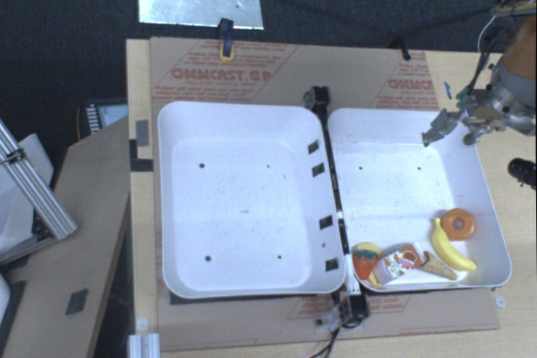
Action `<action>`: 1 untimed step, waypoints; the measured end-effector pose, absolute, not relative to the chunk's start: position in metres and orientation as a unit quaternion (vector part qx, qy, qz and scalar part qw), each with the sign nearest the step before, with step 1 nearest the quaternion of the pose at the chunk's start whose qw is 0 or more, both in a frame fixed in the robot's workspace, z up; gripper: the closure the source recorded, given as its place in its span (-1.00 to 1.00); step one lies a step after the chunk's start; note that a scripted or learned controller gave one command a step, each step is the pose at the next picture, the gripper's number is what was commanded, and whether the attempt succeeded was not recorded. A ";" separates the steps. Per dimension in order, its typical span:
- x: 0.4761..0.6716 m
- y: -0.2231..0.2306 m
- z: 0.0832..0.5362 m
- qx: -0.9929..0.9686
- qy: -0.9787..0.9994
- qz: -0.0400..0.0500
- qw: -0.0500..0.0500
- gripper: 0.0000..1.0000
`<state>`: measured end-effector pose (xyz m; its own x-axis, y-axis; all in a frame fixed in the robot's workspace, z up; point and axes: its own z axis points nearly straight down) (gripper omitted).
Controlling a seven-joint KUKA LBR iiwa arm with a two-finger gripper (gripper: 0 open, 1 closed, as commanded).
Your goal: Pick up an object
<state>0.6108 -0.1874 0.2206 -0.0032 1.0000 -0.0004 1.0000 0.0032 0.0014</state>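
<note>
The gripper (451, 128) hovers over the right bin's (394, 180) far right corner, jaws apart and empty, while the banana (451, 247), its long axis running toward the near right corner, lies well apart along the near wall beside the donut (458, 223).

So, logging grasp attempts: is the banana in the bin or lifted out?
In. The banana lies in the right bin, beside the doughnut.

"CHEMCAST GP" in red on the brown sheet (220, 73) under the bins, repeated at right
</note>
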 end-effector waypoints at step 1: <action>0.585 -0.168 0.374 0.705 0.710 0.005 0.007 -1.00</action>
